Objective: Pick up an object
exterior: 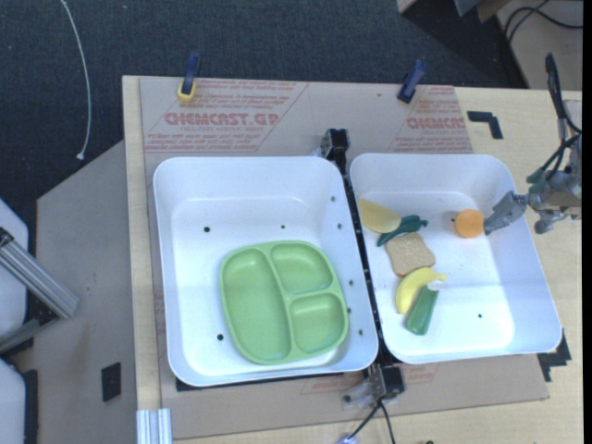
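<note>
The right bin (490, 289) holds several toy foods. An orange ball (470, 223) lies near its right wall. A yellow wedge (376, 215), a dark green piece (403, 227), a tan bread slice (411, 253), a banana (413, 288) and a green cylinder (422, 312) cluster at the bin's left side. My gripper (514, 211) hangs over the right bin's right rim, just right of the orange ball and apart from it. Nothing shows in its grasp.
The left bin (194, 211) holds a light green divided plate (282, 299). Blue clamps (412, 81) pin the cardboard sheet at the back. A black joint (337, 141) sits between the bins. Cables hang at the far right.
</note>
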`<state>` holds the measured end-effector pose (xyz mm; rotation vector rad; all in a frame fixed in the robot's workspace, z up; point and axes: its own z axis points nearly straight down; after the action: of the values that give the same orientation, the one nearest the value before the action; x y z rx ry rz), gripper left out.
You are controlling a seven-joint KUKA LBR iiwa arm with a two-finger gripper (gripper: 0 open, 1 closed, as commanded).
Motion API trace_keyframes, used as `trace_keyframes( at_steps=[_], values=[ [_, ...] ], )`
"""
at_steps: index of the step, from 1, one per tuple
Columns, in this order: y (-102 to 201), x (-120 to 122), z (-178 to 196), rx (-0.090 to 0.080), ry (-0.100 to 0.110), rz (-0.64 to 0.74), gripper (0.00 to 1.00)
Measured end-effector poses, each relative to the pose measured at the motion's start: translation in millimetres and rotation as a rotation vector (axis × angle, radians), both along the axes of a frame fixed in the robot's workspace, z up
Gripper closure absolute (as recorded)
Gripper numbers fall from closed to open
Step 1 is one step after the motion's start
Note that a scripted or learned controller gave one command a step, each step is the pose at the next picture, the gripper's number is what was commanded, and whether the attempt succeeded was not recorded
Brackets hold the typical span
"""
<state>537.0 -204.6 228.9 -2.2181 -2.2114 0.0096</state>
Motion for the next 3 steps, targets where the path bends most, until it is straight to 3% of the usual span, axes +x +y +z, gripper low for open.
trace_keyframes(
  at_steps=[1, 3],
  values=[
    [0, 3, 6, -0.003, -0.011, 0.003, 0.00],
    [-4, -2, -91, -0.002, -0.008, 0.003, 0.00]
  ],
)
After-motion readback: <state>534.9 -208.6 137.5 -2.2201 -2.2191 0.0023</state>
